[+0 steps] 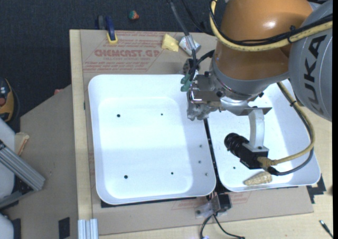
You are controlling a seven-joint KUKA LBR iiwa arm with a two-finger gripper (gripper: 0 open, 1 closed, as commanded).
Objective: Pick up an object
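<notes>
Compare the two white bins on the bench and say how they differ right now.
The left bin lies fully in view, while the arm covers much of the right bin. The left bin shows just small dark dots on its floor; the right bin holds a tan object near its front edge. Both are shallow, white, with rounded corners, and sit side by side.

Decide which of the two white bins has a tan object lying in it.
The right bin: a tan object lies near its front edge, under the arm. The left bin shows just white floor with small dark dots.
</notes>
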